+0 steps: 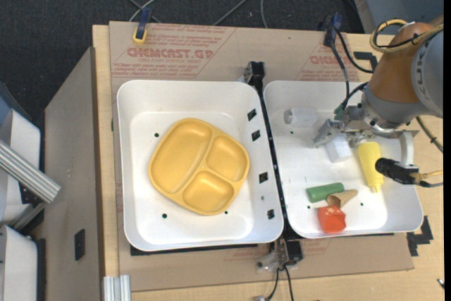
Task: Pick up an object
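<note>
Right of centre, the gripper (341, 139) hung low over the right bin (296, 215); I couldn't tell its jaw state. It needed squaring over the yellow bottle (370, 164).

Both shallow bins, the left bin (134, 173) and the right bin (296, 173), are plain white, and the left one carries a mustard-yellow divided tray (199, 166). In the right bin lie a bright yellow object (371, 166), a green piece (324, 191), a red-orange object (332, 220) and a pale translucent item (301, 116). The arm (405, 74) is grey with an orange band, over a tan board (176, 46) printed with red lettering.
</note>
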{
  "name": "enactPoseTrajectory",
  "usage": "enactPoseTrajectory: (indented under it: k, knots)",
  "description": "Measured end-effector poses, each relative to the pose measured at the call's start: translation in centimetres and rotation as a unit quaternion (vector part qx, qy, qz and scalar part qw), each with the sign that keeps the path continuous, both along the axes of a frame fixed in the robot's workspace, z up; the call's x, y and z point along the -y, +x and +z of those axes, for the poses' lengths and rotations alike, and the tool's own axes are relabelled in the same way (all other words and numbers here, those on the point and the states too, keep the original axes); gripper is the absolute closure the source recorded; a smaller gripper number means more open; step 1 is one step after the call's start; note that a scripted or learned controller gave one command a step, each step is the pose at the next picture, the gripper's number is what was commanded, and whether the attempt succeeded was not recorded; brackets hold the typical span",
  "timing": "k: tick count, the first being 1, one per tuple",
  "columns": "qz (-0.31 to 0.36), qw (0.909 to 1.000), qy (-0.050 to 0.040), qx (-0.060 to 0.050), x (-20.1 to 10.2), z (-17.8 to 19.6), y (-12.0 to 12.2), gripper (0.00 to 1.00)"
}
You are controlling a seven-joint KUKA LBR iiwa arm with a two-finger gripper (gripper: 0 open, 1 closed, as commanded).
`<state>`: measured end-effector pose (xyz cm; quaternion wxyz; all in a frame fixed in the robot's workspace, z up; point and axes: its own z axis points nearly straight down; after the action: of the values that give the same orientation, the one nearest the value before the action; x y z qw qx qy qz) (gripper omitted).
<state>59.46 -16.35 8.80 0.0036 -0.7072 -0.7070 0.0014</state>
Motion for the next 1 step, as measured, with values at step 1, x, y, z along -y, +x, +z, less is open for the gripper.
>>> enactPoseTrajectory:
  k: [1]
  knots:
    - [0.0, 1.0, -0.0007, 0.002, -0.04, -0.3, 0.01, 0.0]
